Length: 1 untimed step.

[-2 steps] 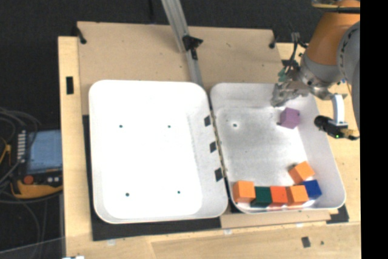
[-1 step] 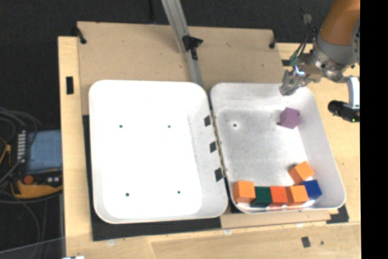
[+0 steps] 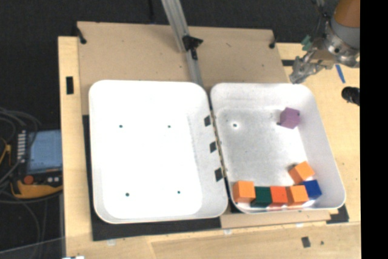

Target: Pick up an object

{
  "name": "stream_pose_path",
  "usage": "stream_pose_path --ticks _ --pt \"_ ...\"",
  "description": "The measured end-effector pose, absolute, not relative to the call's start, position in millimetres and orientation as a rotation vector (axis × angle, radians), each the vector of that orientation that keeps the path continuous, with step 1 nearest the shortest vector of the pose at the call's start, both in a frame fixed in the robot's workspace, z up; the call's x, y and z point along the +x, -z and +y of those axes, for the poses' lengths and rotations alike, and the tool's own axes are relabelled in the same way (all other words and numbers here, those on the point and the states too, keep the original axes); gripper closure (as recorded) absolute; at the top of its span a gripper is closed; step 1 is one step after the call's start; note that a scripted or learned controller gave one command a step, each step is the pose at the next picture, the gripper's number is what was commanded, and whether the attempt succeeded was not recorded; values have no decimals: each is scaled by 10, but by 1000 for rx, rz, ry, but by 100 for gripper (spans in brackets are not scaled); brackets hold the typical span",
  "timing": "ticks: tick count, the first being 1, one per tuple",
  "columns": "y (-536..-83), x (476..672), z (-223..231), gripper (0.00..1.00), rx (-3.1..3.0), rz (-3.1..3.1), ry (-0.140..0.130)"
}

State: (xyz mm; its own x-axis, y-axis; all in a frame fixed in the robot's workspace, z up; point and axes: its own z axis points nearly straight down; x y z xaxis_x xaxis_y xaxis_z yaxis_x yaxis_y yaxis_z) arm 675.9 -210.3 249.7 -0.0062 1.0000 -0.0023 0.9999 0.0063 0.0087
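My gripper point(image 3: 299, 71) hangs at the upper right, just beyond the far right corner of the right bin point(image 3: 264, 94), with nothing between its fingers. A purple block point(image 3: 290, 117) lies alone in the right bin's upper right part, below and slightly left of the gripper. Along that bin's near edge sit several blocks in a row: an orange block point(image 3: 245, 190), a green block point(image 3: 262, 196), a red-orange block point(image 3: 279, 195), another orange block point(image 3: 297, 194) and a blue block point(image 3: 312, 188). One more orange block point(image 3: 302, 171) rests just above the blue one.
The left bin point(image 3: 148, 148) sits beside the right one, with small black clips point(image 3: 213, 146) along the shared edge. A slanted metal rail point(image 3: 176, 15) runs from the top down to the bins' junction. A blue device and cables point(image 3: 36, 158) lie at the far left.
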Motion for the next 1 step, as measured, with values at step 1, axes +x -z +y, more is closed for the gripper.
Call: stream_pose_path --ticks 1 --pt "-2578 6734 -1647 100 2214 2227 -1"
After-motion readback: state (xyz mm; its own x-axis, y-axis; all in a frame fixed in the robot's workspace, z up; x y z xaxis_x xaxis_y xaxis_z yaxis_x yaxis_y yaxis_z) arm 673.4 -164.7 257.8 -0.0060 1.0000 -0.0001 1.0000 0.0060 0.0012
